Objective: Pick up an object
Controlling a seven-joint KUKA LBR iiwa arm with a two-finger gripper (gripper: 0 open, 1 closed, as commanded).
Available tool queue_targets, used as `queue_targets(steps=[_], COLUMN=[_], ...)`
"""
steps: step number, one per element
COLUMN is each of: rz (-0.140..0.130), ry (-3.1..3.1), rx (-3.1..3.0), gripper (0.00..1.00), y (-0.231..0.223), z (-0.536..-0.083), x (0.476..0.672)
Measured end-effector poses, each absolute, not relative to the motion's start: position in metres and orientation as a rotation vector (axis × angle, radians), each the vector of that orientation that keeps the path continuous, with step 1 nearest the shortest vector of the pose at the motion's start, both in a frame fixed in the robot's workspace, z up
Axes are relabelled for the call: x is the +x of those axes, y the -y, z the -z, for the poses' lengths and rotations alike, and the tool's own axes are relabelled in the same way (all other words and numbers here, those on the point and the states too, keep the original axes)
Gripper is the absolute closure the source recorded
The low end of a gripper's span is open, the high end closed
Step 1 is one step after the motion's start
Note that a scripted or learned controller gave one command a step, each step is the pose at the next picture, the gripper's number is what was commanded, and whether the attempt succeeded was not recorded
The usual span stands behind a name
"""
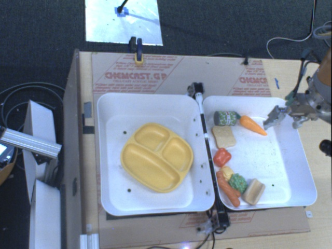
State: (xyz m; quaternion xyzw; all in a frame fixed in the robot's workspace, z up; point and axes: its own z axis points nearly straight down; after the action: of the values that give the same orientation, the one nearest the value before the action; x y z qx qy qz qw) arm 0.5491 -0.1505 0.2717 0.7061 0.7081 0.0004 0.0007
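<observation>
The gripper point(274, 116) hovers over the right bin's point(290, 162) far right side, just right of a carrot point(252, 125); whether it is open or closed cannot be told. Toy foods crowd the bin's left edge, leaving its right half open. A yellow divided plate point(157, 156) sits mid-left bin point(111, 139).

Orange carrot point(253, 125) lies flat beside green can point(226, 118).

Arm entering from the right, end effector point(273, 117) angled down-left, wrist tilted
</observation>
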Motion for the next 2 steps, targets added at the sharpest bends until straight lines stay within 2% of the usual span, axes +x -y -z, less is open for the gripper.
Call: queue_targets(steps=[1,2], rz=[0.000,0.000], ry=[-2.226,-2.226], rx=[2.216,2.216], gripper=[0.00,0.00], y=[0.160,0.152], z=[-0.214,-0.155], x=[0.597,0.626])
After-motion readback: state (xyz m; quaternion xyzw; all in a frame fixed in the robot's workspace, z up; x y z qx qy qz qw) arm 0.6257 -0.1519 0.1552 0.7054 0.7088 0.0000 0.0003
